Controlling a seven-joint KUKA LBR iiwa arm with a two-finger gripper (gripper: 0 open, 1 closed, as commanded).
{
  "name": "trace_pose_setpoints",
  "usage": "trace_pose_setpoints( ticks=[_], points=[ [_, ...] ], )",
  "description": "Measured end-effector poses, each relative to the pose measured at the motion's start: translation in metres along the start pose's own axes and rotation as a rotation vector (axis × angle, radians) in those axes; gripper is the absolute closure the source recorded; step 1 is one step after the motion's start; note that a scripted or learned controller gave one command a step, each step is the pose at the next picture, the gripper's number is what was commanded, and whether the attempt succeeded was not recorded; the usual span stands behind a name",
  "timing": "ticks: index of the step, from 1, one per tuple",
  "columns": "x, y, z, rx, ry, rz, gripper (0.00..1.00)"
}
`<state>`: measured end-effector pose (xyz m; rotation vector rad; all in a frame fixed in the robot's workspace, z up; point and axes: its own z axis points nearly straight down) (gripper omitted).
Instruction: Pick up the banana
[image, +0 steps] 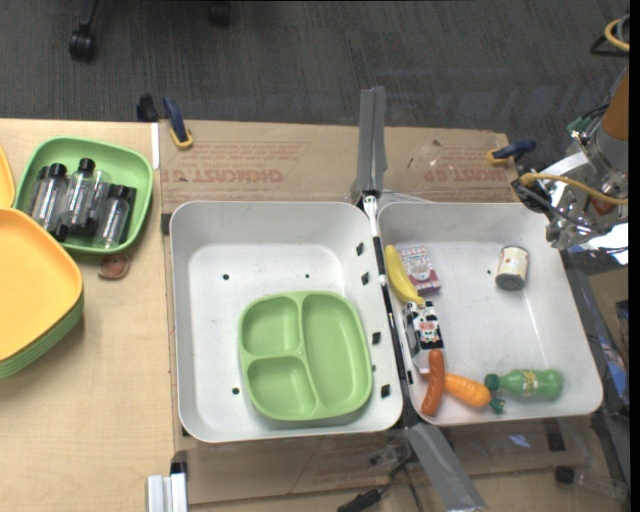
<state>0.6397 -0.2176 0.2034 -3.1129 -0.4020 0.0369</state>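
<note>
Hanging over the far right corner of the right bin (585, 330), the hand (572, 222) sits at the end of the arm, wrapped in cables, and I cannot tell how it is set or whether it has hold of anything. Nearest to it, by the bin's far right side, lies a small white can (512, 267) on its side. Along the near edge rest a green bottle (526, 383), a carrot (470, 389) touching it, and a sausage (433, 381) standing next to the carrot. The banana (401, 274) lies against the bin's left wall, well apart from the hand, with a pink packet (418, 266) just beside it and a small dark carton (425, 325) nearer the front. The left bin (200, 300) carries a green divided tray (305, 355). On the table's far left sit a green dish of bottles (85, 195) and stacked yellow plates (35, 295).
</note>
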Motion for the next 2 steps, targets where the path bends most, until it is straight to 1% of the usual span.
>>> trace_pose_setpoints(
  ticks=[1,2],
  points=[
    [0.000,-0.001,-0.008,0.001,-0.004,-0.005,1.00],
    [-0.023,-0.021,0.113,-0.003,0.021,0.023,1.00]
  ],
)
